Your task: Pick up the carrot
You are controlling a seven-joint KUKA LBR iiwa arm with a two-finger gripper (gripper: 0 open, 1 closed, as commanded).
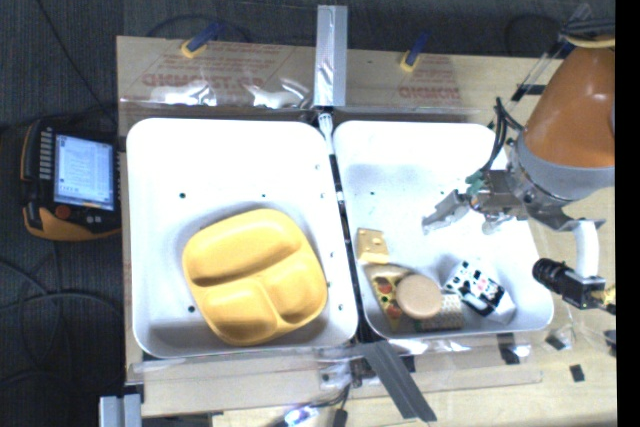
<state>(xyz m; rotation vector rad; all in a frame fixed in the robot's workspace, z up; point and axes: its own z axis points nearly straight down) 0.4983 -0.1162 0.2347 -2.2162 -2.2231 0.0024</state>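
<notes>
The hand (462, 212) hovers over the right bin (400, 155), fingers spread open, holding nothing. Small items (420, 295) lie at its near edge.

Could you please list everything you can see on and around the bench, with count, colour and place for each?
bins: 2, white, side by side on the bench
divided tray: 1, yellow, in the left bin, toward its near edge
wedge-shaped piece: 1, pale yellow, in the right bin by the centre divider
round disc: 1, tan, near corner of the right bin, on a small pile of items too small to tell apart
patterned item: 1, black and white with red, right of the disc
clips: 2, blue and yellow, on the bench's far edge
handheld screen unit: 1, orange and black, left of the bench
arm: 1, orange and grey, from the right
gripper: 1, grey, over the right bin
</notes>
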